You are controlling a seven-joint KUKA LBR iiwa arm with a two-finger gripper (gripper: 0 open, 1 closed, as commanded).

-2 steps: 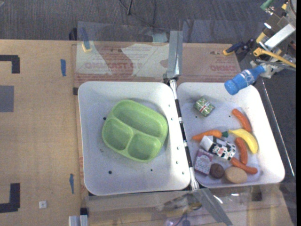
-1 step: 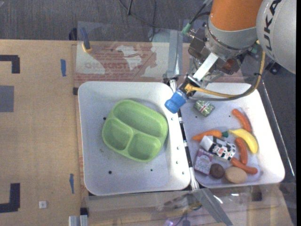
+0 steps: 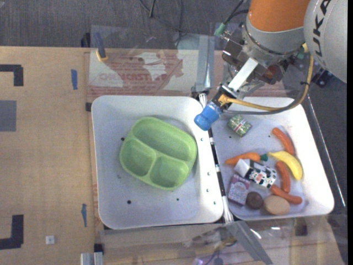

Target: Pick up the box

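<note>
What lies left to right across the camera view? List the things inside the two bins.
Green divided plate → blue object at the gripper → green gift-wrapped box → cow-print carton → banana.

The left bin [image 3: 110,203] has lots of bare floor around the green tray [image 3: 159,152]. In the right bin [image 3: 317,197], toy food [image 3: 276,173] crowds the near half. The far half is open, but for one small green box [image 3: 240,125].
</note>
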